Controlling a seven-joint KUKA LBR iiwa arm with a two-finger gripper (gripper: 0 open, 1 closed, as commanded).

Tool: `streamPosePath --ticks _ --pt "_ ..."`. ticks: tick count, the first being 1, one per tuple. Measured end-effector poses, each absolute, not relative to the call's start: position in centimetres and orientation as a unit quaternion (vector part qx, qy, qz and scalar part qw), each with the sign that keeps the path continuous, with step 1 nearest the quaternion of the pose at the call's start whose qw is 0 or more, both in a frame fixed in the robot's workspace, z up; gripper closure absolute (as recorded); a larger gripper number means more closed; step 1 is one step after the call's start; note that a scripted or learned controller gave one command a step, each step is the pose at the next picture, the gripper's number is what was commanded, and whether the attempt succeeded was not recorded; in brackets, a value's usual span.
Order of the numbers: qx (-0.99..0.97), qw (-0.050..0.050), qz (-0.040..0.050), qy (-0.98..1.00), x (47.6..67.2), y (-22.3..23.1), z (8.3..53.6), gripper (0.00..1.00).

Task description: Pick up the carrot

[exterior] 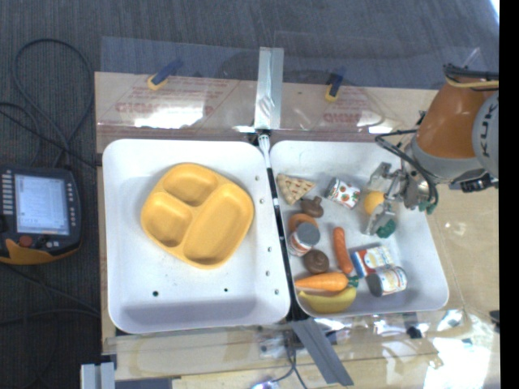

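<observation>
Two white bins on worktop point(73, 314).

Left bin point(130, 298): one yellow divided plate point(197, 214), three compartments.

Right bin point(426, 286):
- One carrot point(322, 282), at 6 o'clock of bin, lying flat, touching one banana point(328, 300) just below.
- One red sausage-like piece point(343, 250), at 1 o'clock of carrot.
- Two tins: one point(306, 236) at centre-left, one point(388, 279) at 4 o'clock.
- One red-and-white carton point(371, 258).
- One waffle wedge point(295, 187) at 11 o'clock.
- One small strawberry-printed pack point(344, 193).
- Two brown pieces point(308, 207), point(316, 261).

One gripper point(388, 205) at 2 o'clock of bin, over a yellow and a green item; jaws' state cannot be told. Well apart from carrot.

One pendant point(36, 213) at 9 o'clock, off worktop.
</observation>
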State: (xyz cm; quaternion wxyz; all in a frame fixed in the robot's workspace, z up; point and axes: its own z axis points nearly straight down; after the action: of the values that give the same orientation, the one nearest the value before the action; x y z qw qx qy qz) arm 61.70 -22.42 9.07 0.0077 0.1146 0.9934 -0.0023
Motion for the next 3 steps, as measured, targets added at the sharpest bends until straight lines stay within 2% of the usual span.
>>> streamPosePath --ticks 1,2,3 --pt "0.078 0.006 -0.0018 0.997 60.5 -22.3 14.9 0.00" --pt "0.064 0.006 -0.0024 0.998 62.3 -22.5 9.1 0.00" --pt "0.064 0.007 -0.0024 0.998 62.3 -22.5 9.0 0.00"
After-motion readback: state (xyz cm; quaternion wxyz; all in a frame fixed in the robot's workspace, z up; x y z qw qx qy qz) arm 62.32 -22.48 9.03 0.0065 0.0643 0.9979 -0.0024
